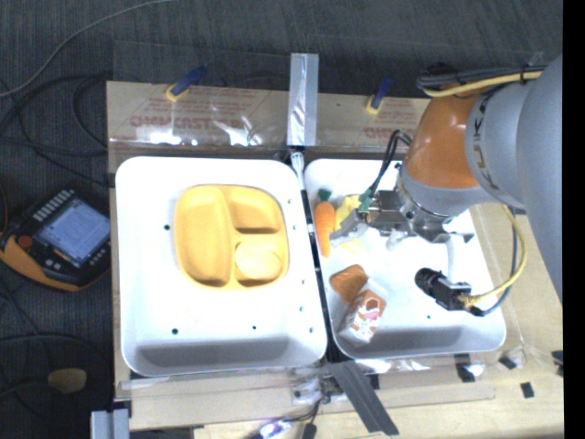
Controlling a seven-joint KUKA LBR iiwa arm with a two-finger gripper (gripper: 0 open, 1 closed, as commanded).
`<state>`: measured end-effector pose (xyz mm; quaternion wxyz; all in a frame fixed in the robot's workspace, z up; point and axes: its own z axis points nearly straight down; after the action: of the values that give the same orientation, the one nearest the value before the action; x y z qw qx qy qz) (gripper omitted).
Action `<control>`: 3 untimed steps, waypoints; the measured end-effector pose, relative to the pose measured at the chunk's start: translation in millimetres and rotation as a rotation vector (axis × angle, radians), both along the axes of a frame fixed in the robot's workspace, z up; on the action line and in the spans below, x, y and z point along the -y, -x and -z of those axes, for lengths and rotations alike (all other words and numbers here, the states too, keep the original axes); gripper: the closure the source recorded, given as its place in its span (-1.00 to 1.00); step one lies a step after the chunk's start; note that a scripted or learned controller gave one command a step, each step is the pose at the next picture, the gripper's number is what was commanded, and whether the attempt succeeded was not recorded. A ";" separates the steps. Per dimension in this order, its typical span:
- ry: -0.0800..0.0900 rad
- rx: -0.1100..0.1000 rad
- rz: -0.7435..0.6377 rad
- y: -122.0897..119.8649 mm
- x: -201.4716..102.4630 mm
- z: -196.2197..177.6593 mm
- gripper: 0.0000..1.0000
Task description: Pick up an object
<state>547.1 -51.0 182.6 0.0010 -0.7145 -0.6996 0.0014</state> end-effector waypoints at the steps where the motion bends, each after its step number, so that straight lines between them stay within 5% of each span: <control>1: 0.000 -0.001 0.097 23.4 -13.9 -24.7 -1.00; 2: 0.004 -0.001 0.067 -46.7 29.0 0.0 -1.00; 3: 0.002 0.010 -0.114 -58.9 55.8 92.5 -1.00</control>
<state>605.9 -106.8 90.1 -0.0032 -0.6735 -0.7392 -0.0013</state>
